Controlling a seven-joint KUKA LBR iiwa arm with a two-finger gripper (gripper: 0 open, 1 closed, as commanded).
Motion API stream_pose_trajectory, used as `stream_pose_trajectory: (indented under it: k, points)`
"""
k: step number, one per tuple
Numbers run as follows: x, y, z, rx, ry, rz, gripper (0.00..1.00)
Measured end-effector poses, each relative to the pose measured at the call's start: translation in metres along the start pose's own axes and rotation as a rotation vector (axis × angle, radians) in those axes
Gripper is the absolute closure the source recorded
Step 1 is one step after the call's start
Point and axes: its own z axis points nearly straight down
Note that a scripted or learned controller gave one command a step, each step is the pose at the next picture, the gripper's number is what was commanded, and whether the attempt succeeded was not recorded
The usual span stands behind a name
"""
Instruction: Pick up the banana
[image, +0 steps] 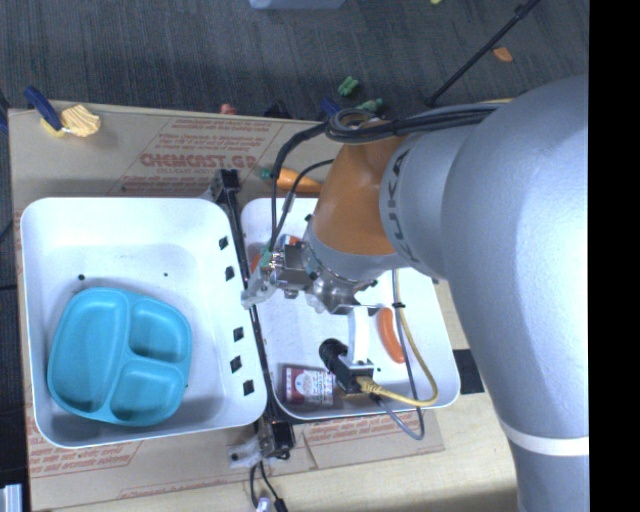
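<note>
Arm (480, 200) over right bin (440, 385), banana hidden, blue tray (120, 355) left.

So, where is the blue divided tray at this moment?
The blue divided tray lies in the left white bin, towards its near left corner, across the dividing wall from the right white bin.

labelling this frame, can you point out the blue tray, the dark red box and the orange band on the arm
blue tray (118, 356), camera view, on its centre divider
dark red box (306, 385), camera view, on its top face
orange band (358, 200), camera view, middle of the orange sleeve
</note>
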Motion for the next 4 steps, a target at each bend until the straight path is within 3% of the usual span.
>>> stream_pose_trajectory:
  k: [1, 2, 3, 4]
  points:
    - [-0.072, 0.064, -0.202, -0.004, -0.002, -0.156, 0.0]
    - [-0.187, 0.043, -0.266, -0.004, -0.003, -0.079, 0.0]
    - [-0.101, 0.051, -0.21, 0.002, -0.001, 0.15, 0.0]
    - [-0.183, 0.081, -0.146, 0.003, -0.002, 0.239, 0.0]
